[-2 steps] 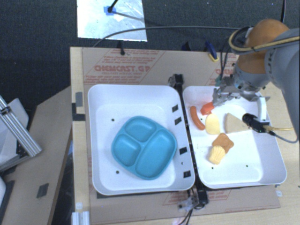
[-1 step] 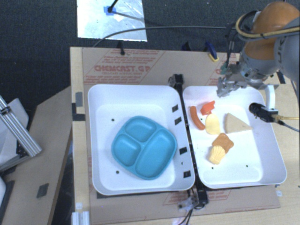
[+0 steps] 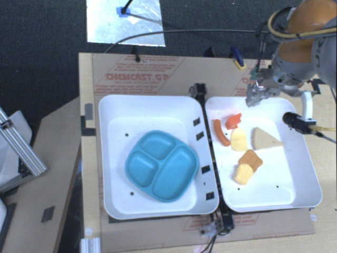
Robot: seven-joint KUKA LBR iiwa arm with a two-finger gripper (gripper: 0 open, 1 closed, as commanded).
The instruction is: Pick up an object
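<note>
Toy food pieces lie grouped in the middle of the right bin (image 3: 300, 194): a red sausage (image 3: 221, 132), a small orange-red piece (image 3: 234, 121), a pale yellow piece (image 3: 239, 139), a cream wedge (image 3: 266, 139) and an ice-cream cone (image 3: 247, 166). The arm (image 3: 303, 36) reaches in from the right, its gripper (image 3: 256, 96) hanging over that bin's far edge, apart from the food; whether the jaws are open or closed, I cannot tell. The left bin (image 3: 113, 141) holds a blue divided plate (image 3: 162, 165), and both bins sit on a bench (image 3: 158, 75) covered with printed brown sheet.

A robotics lab: a cardboard-topped bench (image 3: 158, 75), taped cables (image 3: 174, 33), and two white bins (image 3: 113, 107).
</note>
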